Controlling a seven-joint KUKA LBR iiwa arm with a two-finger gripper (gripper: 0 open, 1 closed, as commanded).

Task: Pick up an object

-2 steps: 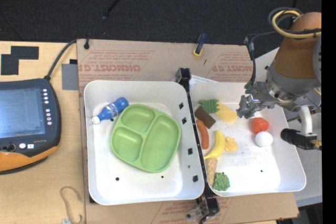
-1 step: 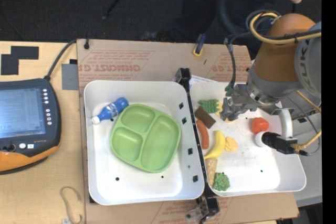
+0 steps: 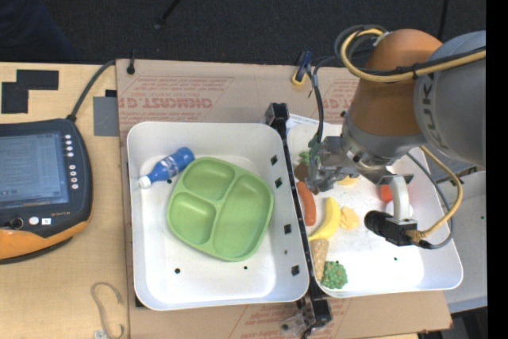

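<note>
1. Camera view: the grey arm [image 3: 413, 103] reaches over the right bin [image 3: 432, 270]; its jaws [image 3: 317, 171] sit low near the bin's left wall, and their opening cannot be determined.
2. A carrot [image 3: 306, 202], a banana [image 3: 327, 220] and a broccoli floret [image 3: 333, 275] lie just below the jaws.
3. The left bin [image 3: 151, 266] contains a green divided plate [image 3: 221, 207] and a blue bottle [image 3: 167, 167].

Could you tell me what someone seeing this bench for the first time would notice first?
Probably the bulky grey arm with its orange band, reaching in from the right and hanging over the right white bin, where small toy foods lie: a yellow banana, an orange carrot and a green broccoli floret. Next, the large green sectioned plate in the left white bin, with a small blue bottle beside its upper left edge.
</note>
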